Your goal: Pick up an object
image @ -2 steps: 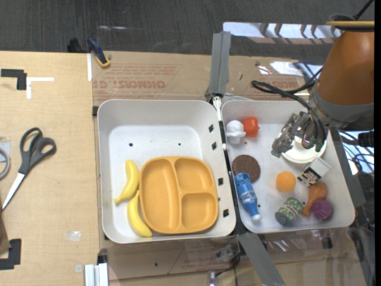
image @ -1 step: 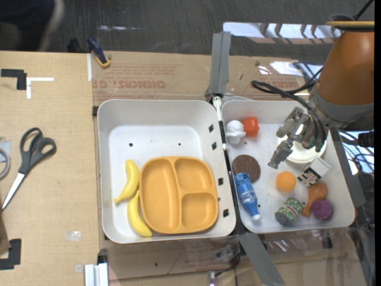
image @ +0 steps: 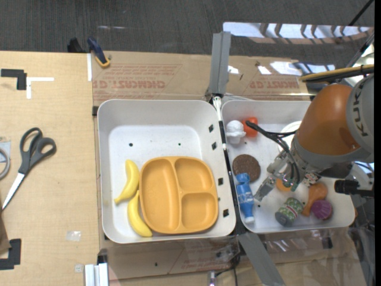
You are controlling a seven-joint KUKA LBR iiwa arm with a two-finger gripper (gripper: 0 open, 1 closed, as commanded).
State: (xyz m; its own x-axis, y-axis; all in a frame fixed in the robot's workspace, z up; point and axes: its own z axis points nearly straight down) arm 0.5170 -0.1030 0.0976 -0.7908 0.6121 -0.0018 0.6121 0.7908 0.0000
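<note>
In the right bin (image: pixel 351 216), nearest the camera, a small green-patterned cylinder (image: pixel 290 211) lies beside a purple ball-like toy (image: pixel 322 209), with an orange carrot-like piece (image: pixel 314 194) just above them; a blue tube (image: pixel 244 196) lies along that bin's left wall, a round brown disc (image: pixel 246 167) just beyond it; the end effector (image: pixel 278 179) hangs low over the middle of this bin, a small orange object (image: pixel 284 185) right at its tips, though whether it is clenched or released cannot be told. In the left bin (image: pixel 155 115) a yellow divided plate (image: pixel 178 193) sits with two bananas (image: pixel 132 198) touching its left edge. Farther back in the right bin lie a white toy (image: pixel 235 131) and a red piece (image: pixel 251 127). On the bench (image: pixel 53 177) to the left lie scissors (image: pixel 28 157); beyond the bins is brown cardboard (image: pixel 149 79).
</note>
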